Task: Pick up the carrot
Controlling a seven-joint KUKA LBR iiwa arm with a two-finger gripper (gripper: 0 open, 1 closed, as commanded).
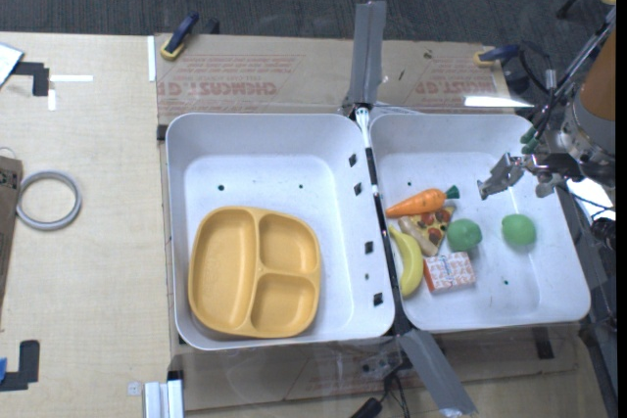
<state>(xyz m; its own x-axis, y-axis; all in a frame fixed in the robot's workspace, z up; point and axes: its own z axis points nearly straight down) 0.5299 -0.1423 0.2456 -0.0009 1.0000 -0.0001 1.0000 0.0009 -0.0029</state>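
Observation:
The orange carrot (417,203) with a green top lies in the right bin (549,308), near its left wall, pointing left. My gripper (519,181) hovers over the right part of that bin, well to the right of the carrot and just above a green ball (518,230). Its fingers (495,178) are spread open with nothing between them.
Just below the carrot lie a pizza slice (427,229), a banana (408,260), a second green ball (464,234) and a small red-and-white box (450,272). The left bin (196,142) holds a yellow divided plate (257,271). A roll of tape (44,200) lies on the bench at left.

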